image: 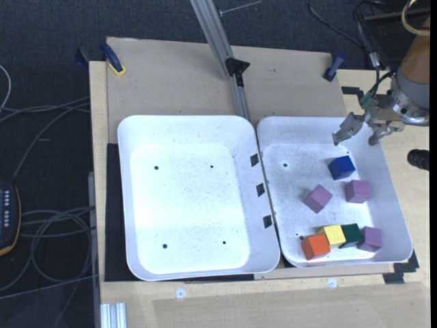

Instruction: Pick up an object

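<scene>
Gripper (357,133) reaching in from three o'clock, fingers spread wide and holding nothing, poised at twelve o'clock of blue cube (341,167) in right bin (396,210).

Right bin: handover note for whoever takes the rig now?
Gripper: open, holding nothing, hovering over the right bin at its far end.
Blocks, all in that bin: blue block nearest the gripper; purple blocks and; orange block, yellow block and green block in a row at the near edge.
Done: nothing picked.
Left: the whole pick; blue looks the likeliest target.
</scene>
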### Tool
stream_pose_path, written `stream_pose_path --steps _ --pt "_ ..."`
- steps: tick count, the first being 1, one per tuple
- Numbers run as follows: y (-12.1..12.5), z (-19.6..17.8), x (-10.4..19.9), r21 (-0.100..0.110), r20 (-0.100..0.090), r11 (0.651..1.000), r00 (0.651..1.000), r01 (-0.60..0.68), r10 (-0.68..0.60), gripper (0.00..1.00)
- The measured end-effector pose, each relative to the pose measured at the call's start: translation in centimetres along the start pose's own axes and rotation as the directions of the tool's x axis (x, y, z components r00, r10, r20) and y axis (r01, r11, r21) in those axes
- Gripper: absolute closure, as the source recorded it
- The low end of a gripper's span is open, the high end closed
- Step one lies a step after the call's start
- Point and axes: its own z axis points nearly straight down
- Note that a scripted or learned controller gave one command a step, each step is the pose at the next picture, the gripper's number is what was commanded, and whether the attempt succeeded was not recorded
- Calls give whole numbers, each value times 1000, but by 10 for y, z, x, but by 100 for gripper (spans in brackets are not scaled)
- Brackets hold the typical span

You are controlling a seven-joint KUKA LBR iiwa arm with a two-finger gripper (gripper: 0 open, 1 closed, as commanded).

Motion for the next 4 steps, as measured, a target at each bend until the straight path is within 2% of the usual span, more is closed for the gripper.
stream_pose_path --steps 1,3,4 --pt "0 0 0 0 0 1000 1000 0 0 0" --pt "7 90 -4 5 0 1000 1000 -2 2 0" --pt "12 117 -9 -17 13 1000 1000 -3 3 0"
